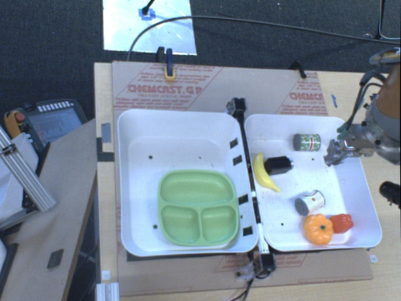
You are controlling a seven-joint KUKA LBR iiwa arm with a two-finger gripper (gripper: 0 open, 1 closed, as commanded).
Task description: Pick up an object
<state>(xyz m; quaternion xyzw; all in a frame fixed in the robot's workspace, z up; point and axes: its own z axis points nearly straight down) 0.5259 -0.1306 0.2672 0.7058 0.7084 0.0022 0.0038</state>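
Over the right bin (360,187) the gripper (333,153) hangs, its grip impossible to tell; the can (307,142) lies just left of it, long axis crosswise.

Robot lab, probably (teach pendant (53,125), cardboard-lined bench (207,83))

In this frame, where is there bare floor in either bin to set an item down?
Left bin: bare behind the green tray. Right bin: bare front-left corner below the banana. Crowded around the pumpkin, red piece and cup.
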